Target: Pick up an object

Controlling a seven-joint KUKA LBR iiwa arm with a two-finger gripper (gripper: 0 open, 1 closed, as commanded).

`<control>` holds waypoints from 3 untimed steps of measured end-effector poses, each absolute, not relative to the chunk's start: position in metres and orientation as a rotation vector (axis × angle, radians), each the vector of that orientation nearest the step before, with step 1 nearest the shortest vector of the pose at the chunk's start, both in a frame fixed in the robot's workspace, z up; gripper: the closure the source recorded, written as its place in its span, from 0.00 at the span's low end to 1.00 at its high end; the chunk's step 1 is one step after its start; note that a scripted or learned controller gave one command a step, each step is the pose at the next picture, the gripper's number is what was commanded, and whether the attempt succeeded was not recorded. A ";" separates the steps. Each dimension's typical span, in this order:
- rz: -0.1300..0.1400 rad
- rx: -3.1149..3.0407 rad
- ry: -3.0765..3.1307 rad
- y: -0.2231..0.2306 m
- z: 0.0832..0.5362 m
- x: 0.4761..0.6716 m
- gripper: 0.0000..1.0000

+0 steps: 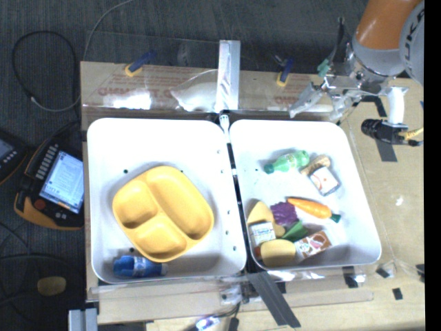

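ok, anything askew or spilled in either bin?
Nothing spilled. The yellow divided plastic plate lies at an angle in the left white bin, and a blue bottle lies on its side by that bin's near wall. The right white bin's toys are heaped together.

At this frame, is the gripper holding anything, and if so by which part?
Nothing is held. The gripper hangs above the back rim of the right bin, with nothing between its fingers; the carrot and green bottle lie in the bin.
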State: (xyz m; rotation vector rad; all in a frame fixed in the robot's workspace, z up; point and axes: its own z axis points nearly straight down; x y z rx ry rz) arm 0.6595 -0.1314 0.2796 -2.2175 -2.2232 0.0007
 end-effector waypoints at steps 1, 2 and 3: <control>0.001 -1.921 -2.484 -0.103 0.153 0.618 0.00; -0.005 -1.631 -2.696 -0.143 0.089 0.660 0.00; -0.012 -1.635 -2.696 -0.143 0.101 0.661 1.00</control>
